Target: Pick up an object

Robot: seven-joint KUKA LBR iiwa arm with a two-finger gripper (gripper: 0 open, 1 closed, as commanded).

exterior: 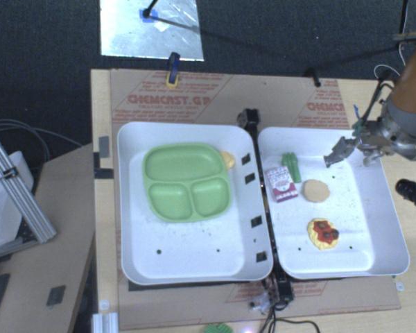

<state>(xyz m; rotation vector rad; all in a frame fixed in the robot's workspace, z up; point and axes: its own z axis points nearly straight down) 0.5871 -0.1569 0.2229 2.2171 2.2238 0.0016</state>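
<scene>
The right bin [374, 255] holds a green stick-shaped piece [290, 166], a small pink and white carton [281, 184], a round tan biscuit [316, 191] and a yellow piece with red topping [323, 233]. My gripper [349, 159] hovers over the bin's far right part, to the right of the green piece and above the biscuit. Its two dark fingers [333, 156] are spread apart with nothing between them.
The left bin [135, 255] carries a green divided tray [187, 181], with a small yellow item [227, 159] at the tray's far right corner. A black hinge strip [260, 200] runs between the bins. A metal plate [151, 19] lies beyond the bench.
</scene>
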